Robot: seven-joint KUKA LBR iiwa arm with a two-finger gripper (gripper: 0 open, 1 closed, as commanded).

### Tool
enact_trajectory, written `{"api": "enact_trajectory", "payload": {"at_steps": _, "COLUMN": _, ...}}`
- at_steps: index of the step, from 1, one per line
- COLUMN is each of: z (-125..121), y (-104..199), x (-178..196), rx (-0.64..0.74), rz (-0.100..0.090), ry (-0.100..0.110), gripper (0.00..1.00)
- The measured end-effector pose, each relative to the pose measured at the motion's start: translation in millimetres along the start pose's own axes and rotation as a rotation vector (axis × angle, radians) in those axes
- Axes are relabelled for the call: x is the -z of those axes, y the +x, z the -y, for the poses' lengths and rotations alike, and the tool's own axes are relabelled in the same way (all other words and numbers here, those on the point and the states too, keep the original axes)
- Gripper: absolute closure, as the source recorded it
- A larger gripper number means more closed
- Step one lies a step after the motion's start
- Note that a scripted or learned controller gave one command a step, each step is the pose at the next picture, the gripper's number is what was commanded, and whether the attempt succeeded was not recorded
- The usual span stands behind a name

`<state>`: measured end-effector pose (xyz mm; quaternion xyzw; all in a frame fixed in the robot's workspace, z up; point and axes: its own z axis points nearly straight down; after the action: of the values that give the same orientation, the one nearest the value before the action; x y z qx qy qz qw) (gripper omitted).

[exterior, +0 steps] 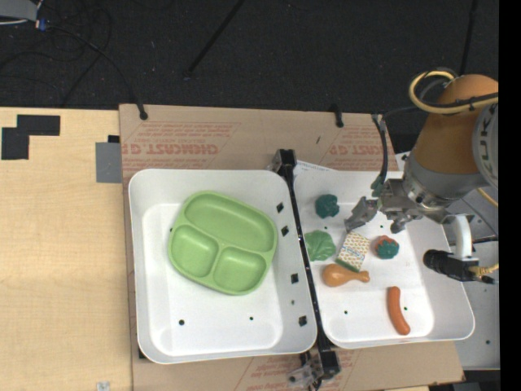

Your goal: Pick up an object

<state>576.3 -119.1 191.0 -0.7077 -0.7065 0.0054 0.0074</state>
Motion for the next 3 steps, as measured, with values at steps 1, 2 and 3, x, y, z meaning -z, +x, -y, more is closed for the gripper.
{"api": "enact_trajectory", "payload": {"at_steps": 1, "z": -2.9, "y": -0.1, "x": 8.1, "rx": 0.002, "rz": 0.002, "ry": -0.014, "gripper": 0.00}}
{"api": "enact_trajectory", "payload": {"at_steps": 2, "z": 2.1, "y": 9.2, "x": -48.0, "rx": 0.000, "rz": 0.001, "ry": -0.009, "gripper": 0.00}}
{"api": "enact_trajectory", "payload": {"at_steps": 3, "z": 0.3, "y": 7.3, "x": -97.3, "rx": 0.000, "rz": 0.008, "ry": -0.020, "gripper": 0.00}}
